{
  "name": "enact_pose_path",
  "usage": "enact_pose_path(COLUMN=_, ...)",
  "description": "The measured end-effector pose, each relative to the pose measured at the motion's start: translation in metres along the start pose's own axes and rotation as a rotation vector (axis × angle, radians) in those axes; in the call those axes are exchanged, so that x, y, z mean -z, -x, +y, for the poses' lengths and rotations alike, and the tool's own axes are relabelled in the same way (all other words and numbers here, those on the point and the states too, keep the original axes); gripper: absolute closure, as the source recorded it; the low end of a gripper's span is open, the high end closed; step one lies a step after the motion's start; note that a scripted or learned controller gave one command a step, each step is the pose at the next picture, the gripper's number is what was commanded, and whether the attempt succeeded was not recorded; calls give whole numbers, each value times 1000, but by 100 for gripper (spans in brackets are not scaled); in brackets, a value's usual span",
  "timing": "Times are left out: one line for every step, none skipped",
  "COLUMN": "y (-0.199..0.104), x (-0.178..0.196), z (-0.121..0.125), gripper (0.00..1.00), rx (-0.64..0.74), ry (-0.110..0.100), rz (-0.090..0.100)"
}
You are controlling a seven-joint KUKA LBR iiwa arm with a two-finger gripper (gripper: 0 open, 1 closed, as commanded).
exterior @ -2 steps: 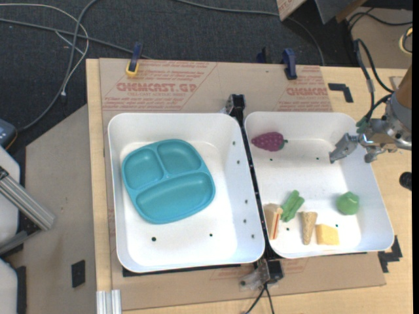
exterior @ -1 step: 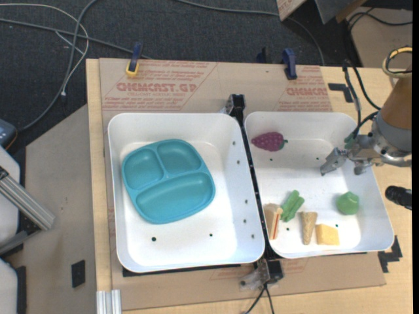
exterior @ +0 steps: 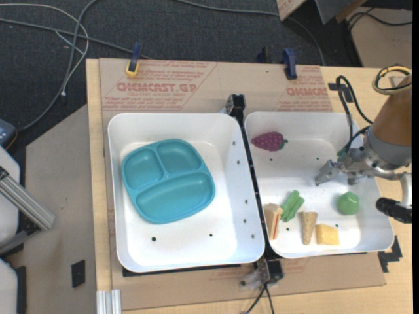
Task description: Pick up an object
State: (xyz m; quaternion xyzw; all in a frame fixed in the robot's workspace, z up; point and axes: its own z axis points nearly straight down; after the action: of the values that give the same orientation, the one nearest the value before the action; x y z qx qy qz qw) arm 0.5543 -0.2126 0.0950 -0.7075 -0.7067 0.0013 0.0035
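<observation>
Over the right bin (exterior: 366, 242), the gripper (exterior: 332, 173) hangs low with nothing between its fingers

Its two grey fingers are spread apart, one tip near the bin floor toward the left and the other just behind it, gripping no object. A green round piece (exterior: 348, 203) lies just below and right of the gripper, apart from it. A purple grape bunch (exterior: 269, 141) rests near the bin's upper left corner. Along the lower edge lie a green pod-like piece (exterior: 292, 205), a pale wedge with a red stripe (exterior: 272, 220), a tan cone (exterior: 308, 226) and a yellow cheese-like block (exterior: 328, 235). In the left bin (exterior: 131, 241), a teal divided plate (exterior: 169, 179) sits flat, well apart from the arm
</observation>
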Motion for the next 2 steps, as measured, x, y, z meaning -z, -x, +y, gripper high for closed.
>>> enact_pose_path(y=0, x=15, z=2, gripper=100, rx=1, ry=8, rz=-2)
enact_pose_path(y=4, x=59, z=4, gripper=100, rx=1, ry=12, rz=-5)
